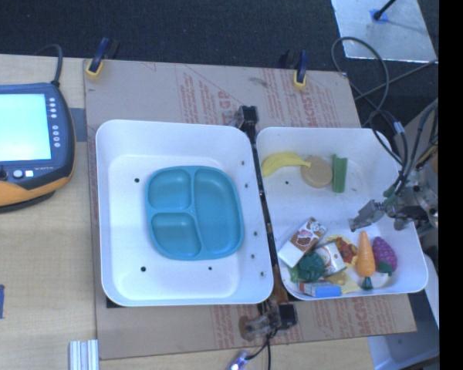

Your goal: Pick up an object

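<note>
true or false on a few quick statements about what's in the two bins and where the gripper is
1. The blue divided plate lies in the left bin. True.
2. The banana is on the plate. False: it lies in the right bin, near its far edge.
3. The carrot lies beside the purple grapes. True.
4. The gripper is above the left bin. False: it is at the right bin's right side.

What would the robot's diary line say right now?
gripper: above right bin, nothing between fingers | carrot, grapes: just below it | banana: far end | plate: left bin
</note>
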Robot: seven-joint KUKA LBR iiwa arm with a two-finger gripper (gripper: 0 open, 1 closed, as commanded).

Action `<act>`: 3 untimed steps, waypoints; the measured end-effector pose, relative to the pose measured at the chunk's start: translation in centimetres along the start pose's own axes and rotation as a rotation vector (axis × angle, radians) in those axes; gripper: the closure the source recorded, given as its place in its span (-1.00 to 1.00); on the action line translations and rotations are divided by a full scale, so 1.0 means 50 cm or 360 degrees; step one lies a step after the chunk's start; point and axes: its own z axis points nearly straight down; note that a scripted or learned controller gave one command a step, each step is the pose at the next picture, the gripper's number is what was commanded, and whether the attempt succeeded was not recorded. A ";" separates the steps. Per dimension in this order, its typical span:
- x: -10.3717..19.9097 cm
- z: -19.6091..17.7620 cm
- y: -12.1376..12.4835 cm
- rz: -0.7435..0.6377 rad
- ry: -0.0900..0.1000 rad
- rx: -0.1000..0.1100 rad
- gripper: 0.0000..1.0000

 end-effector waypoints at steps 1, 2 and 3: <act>0.024 0.209 0.190 -0.0004 -0.0002 0.0003 -1.00; 0.050 0.220 0.320 0.0000 0.0001 -0.0003 -1.00; 0.008 0.217 0.000 0.0001 -0.0010 -0.0022 -1.00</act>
